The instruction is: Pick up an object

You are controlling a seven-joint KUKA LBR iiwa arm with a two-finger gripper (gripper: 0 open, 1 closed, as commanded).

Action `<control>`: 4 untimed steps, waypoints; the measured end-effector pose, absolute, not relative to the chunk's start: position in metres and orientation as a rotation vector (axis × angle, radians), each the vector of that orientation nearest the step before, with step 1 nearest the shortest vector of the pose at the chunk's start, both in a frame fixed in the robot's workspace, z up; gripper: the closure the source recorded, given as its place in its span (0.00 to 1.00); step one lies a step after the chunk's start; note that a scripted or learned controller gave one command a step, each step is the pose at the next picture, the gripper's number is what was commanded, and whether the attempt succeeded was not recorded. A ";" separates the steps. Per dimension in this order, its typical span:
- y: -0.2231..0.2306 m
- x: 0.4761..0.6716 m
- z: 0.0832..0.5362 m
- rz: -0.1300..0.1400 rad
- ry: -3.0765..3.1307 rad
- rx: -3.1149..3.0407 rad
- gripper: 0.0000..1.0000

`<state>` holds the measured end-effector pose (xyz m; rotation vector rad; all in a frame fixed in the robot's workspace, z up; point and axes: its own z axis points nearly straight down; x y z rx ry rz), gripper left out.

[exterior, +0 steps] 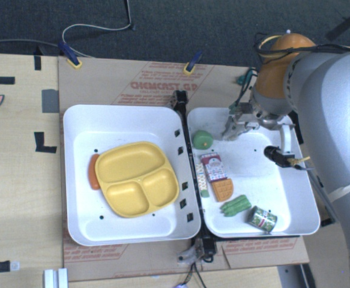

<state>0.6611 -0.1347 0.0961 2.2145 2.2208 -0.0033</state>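
Gripper (pixel 233 128) of my grey arm hangs over the far edge of the right shallow white bin (pixel 295 218); I cannot tell its state. Nearest it, close to the divider, sits the small round green plastic fruit (pixel 202 140), apart from the pincer. I judge it light, stiff and slick, likely to roll, so I would close across its middle. Nearer the front lie a small patterned carton (pixel 214 167), a green pod-like toy (pixel 235 205) and a little tin can (pixel 262 219).
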 end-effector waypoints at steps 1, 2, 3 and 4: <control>-0.135 0.661 0.096 -0.005 2.221 2.215 0.00; -0.135 0.661 0.105 -0.007 2.221 2.214 1.00; -0.135 0.661 0.105 -0.008 2.221 2.214 0.00; -0.135 0.661 0.115 -0.010 2.222 2.213 1.00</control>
